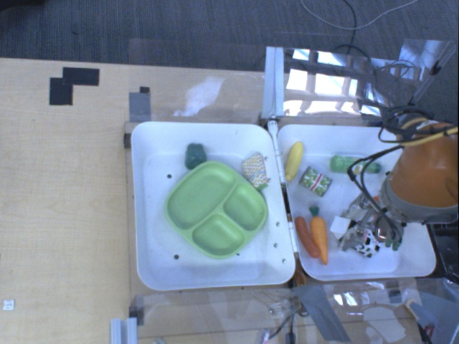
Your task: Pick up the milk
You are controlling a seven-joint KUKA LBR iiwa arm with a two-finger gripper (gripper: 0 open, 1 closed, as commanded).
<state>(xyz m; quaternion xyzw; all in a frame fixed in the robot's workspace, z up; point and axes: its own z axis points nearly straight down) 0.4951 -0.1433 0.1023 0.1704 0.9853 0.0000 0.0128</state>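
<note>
Two shallow white bins sit side by side on the pale wooden bench, and the arm (423,174), grey with that glossy orange band, is reaching in over the right bin (423,267). Left bin (143,213) first: a big smooth green divided plate (219,208) with three compartments, a small dark green lump (195,155) beside its upper edge, and a speckled, woven-looking scrap (254,169) near the bin's right wall. Over to the right bin: a pair of tapered orange carrots (313,238) with green tops lying together, a curved yellow banana (293,160) by the left wall, a green elongated piece (351,165) along the top, and a small boxy green-and-red printed can or carton (315,180) between them. Now the gripper (362,233), low in the bin's lower right, metal and cabling all in a tangle, and directly at it is the milk (367,247), a small white carton with black cow patches, peeking out under the fingers. Whether the jaws are released or clenched on it, I cannot tell; the hardware hides that. Looks like the grasp stage to me: down at the carton, lift not yet made. Next it needs a firm, square squeeze on those flat slick sides, then a straight rise clear of the carrots.
</note>
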